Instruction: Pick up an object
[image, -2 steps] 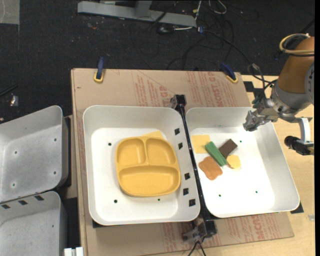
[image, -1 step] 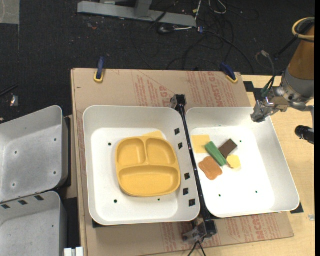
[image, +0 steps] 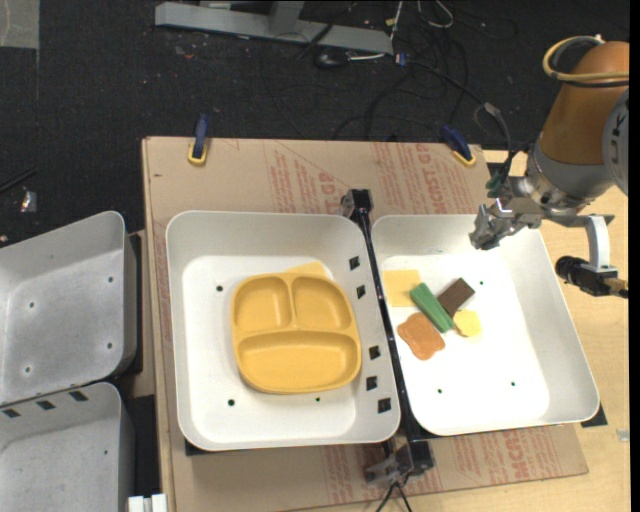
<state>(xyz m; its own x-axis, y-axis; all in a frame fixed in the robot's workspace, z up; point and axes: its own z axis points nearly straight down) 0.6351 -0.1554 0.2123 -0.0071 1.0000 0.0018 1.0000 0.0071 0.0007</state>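
Green block (image: 432, 307), oblong, slanted, among toy foods

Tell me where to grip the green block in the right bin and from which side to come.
Grip the green block across its narrow width near its upper-left end, coming straight down. It lies flat and slanted; its lower end touches the orange piece and the brown block crowds its right side, so the upper end likely offers more finger room.

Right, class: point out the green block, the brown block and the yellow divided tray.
green block (image: 432, 307), camera view, middle of its top face
brown block (image: 457, 294), camera view, centre of its top
yellow divided tray (image: 297, 352), camera view, floor of its large lower compartment
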